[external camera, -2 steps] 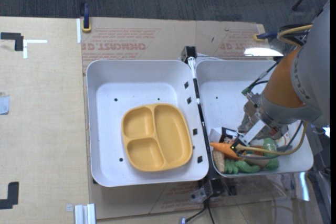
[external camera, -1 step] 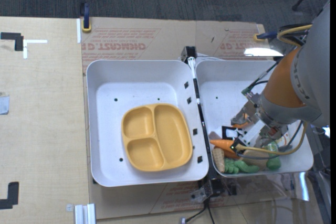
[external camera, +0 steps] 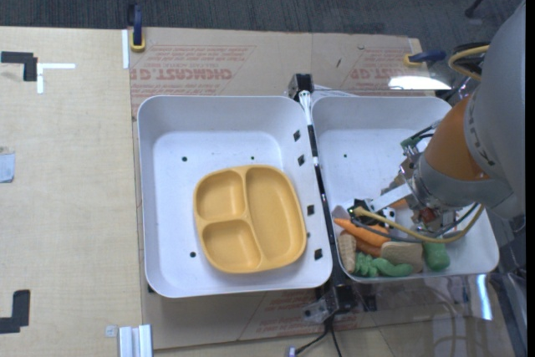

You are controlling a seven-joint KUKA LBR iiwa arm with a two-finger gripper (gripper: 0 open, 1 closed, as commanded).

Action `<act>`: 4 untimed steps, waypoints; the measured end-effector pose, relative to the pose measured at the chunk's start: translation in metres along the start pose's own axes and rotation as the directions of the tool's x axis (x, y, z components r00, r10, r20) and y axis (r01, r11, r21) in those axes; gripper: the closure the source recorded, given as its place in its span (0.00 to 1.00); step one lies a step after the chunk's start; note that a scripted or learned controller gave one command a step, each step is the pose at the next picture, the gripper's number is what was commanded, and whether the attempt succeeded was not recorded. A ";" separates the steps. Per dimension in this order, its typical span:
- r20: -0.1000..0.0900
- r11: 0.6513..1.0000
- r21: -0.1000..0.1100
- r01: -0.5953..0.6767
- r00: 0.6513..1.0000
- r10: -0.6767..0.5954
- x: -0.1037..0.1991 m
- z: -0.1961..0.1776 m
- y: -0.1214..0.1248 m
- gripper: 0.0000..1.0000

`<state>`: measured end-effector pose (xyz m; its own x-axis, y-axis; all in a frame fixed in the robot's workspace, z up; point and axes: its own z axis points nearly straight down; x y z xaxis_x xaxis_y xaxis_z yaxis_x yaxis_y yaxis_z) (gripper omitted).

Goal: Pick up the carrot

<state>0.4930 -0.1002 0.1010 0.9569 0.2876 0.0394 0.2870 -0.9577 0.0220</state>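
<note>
Where pincer (external camera: 399, 217) hovers, carrot (external camera: 361, 233) beside.

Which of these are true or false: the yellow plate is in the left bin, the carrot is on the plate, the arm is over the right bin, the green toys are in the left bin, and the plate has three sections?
1. The yellow plate lies in the left bin. True.
2. The carrot lies on the plate. False: it lies in the right bin, near its front edge, among other toy foods.
3. The arm hangs over the right bin. True.
4. The green toys are in the left bin. False: they lie at the front of the right bin, just in front of the carrot.
5. The plate has three sections. True.
</note>
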 end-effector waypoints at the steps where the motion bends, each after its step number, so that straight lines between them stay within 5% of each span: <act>1: 0.040 0.999 0.026 0.040 0.998 -0.041 0.022 -0.092 -0.109 0.00; 4: 0.041 0.999 0.026 0.042 0.998 -0.043 0.022 -0.092 -0.109 0.00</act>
<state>0.4789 0.0111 0.1911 0.9447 0.3278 -0.0025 0.3278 -0.9447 -0.0022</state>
